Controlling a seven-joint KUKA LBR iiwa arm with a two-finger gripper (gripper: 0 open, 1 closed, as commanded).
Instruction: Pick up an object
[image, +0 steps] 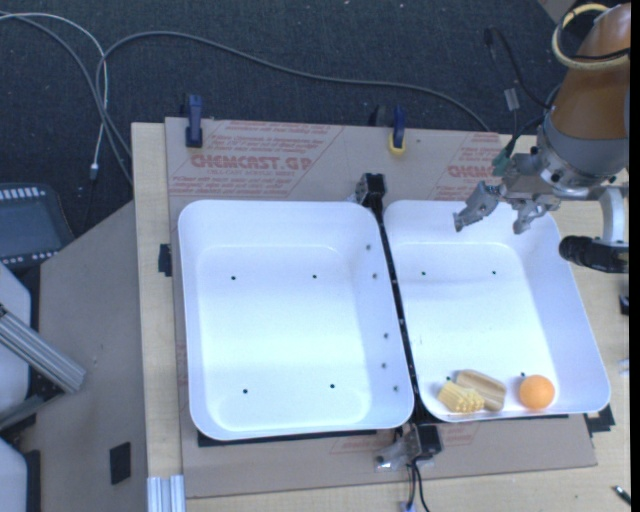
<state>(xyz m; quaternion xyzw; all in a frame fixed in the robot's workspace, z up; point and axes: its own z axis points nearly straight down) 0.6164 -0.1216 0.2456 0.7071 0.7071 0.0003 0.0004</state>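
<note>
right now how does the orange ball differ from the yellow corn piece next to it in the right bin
The orange ball is round, smooth and plain orange; the yellow corn piece is longer, bumpy and pale yellow. The ball sits alone nearer the bin's right wall; the corn lies against a tan bread-like piece. Both rest along the near edge of the right bin, far from the pincer.
</note>
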